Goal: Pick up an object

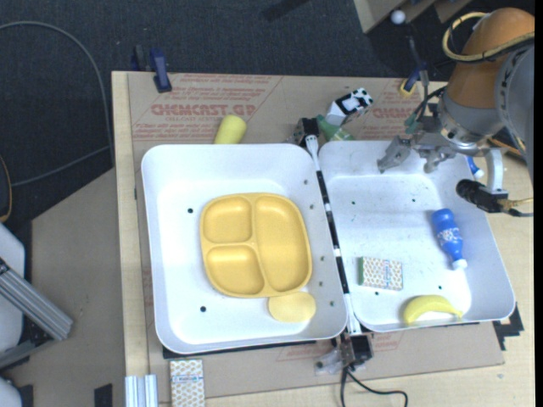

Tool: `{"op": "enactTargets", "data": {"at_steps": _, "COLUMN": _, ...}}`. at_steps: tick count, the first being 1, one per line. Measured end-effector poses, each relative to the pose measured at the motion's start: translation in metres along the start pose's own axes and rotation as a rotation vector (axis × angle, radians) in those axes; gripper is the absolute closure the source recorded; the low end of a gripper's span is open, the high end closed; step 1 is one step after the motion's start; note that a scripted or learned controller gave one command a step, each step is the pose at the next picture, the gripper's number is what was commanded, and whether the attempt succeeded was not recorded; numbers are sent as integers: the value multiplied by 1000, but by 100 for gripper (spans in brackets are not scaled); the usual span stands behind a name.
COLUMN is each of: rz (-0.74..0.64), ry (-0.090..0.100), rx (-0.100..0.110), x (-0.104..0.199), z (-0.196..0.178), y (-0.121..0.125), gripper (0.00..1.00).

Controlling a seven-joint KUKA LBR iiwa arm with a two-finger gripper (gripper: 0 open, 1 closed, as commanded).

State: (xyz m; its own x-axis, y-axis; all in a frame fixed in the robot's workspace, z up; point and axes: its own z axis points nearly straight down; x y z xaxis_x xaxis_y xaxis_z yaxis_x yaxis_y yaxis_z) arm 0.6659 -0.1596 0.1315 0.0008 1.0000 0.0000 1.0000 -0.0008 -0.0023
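Dark carpet floor (68, 24); cardboard-topped bench (127, 193); black cable (81, 53) on carpet.

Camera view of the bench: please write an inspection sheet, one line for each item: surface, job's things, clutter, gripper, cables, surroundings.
Surface: brown board bearing left bin and right bin side by side.
Job's things: yellow divided plate and pale yellow disc in the left bin; blue bottle, banana and small patterned packet in the right bin.
Clutter: yellow object and black-and-white toy on the board behind the bins.
Gripper: gripper over the right bin's far edge, fingers spread, holding nothing.
Cables: grey cable on the floor at left.
Surroundings: dark carpet.
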Motion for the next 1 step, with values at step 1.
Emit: {"op": "enactTargets", "data": {"at_steps": 1, "rz": 0, "ry": -2, "rx": -5, "x": -52, "z": 10, "y": 1, "gripper": 0}}
